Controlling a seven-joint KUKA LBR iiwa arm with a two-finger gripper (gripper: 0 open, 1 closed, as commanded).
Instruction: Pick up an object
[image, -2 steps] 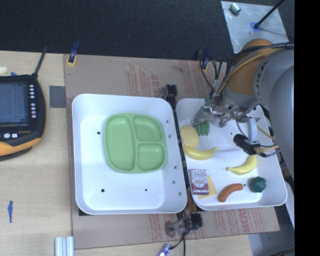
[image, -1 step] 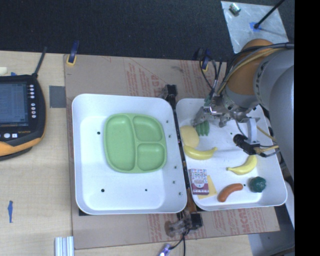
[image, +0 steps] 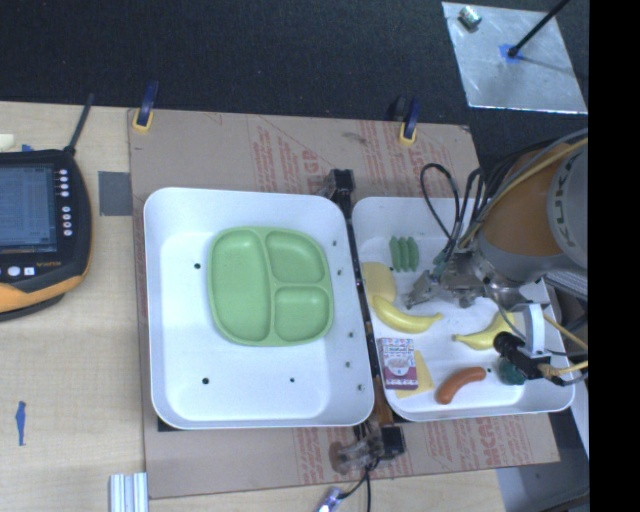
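The grey arm (image: 535, 215) with its orange band reaches in from the right, bent low over the right bin (image: 540, 405). Its tool (image: 440, 285) hangs just right of a yellow banana (image: 392, 305); whether it is spread or pressed together cannot be told. The left bin (image: 180, 390) carries a green divided plate (image: 270, 286).

A light wooden bench (image: 70, 370) carries a brown cardboard sheet (image: 290, 150), held at its far edge by two clamps. Two shallow white plastic bins sit side by side on the cardboard: the left bin (image: 180, 380) and the right bin (image: 520, 400), touching. A grey-and-orange handheld control pendant (image: 40, 230) rests at the bench's left.
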